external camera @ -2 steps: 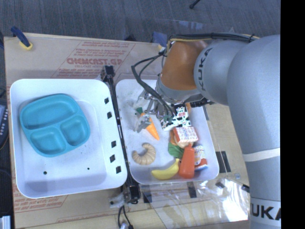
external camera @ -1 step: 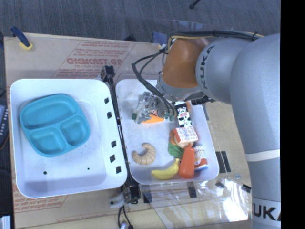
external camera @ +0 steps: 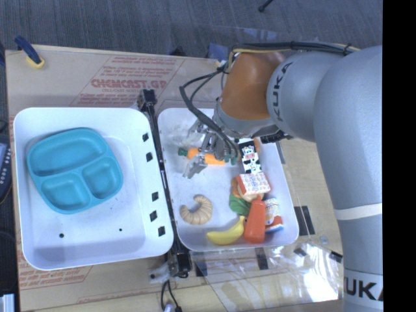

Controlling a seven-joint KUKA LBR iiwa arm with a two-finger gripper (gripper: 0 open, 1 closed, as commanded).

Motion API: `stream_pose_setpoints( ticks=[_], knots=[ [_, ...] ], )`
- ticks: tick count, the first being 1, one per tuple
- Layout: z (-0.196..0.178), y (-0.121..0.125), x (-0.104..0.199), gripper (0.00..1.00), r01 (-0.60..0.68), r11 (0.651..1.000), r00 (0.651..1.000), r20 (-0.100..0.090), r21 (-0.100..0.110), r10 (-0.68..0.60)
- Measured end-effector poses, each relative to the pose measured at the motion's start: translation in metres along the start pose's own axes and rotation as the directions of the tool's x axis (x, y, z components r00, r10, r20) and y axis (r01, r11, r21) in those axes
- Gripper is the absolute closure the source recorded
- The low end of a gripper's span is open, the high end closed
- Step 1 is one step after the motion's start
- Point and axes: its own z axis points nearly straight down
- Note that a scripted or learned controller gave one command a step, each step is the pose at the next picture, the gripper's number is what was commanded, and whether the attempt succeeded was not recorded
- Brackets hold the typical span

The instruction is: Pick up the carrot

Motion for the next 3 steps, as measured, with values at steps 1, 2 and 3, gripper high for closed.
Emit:
stream_pose_setpoints(
  ticks=[1,2,3],
  knots=[
    [0.013,-0.025,0.024,0.00,-0.422,0.907,0.907,-0.009,0.004,0.422],
    [0.002,-0.023,0.022,1.00,-0.414,0.910,0.910,-0.006,0.004,0.414],
    [0.011,-0.110,0.063,1.00,-0.433,0.901,0.901,-0.004,0.005,0.433]
  ],
)
